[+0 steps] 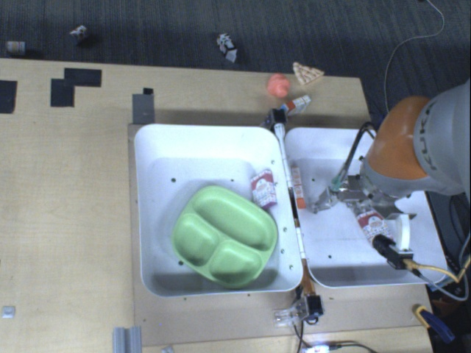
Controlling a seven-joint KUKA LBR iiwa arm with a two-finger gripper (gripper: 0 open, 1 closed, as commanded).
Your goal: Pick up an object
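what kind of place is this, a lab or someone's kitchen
Most likely a robotics lab set up for grasping trials. A grey and orange arm reaches over two white bins on a wooden bench, with loose cables and small items strewn about.

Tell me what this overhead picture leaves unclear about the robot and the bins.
- Two-finger gripper: camera view, small and blurred, open or shut unreadable.
- Small red-and-white packet in the right white bin: partly hidden under the wrist.
- Grey arm with orange band: cut off at the right edge.
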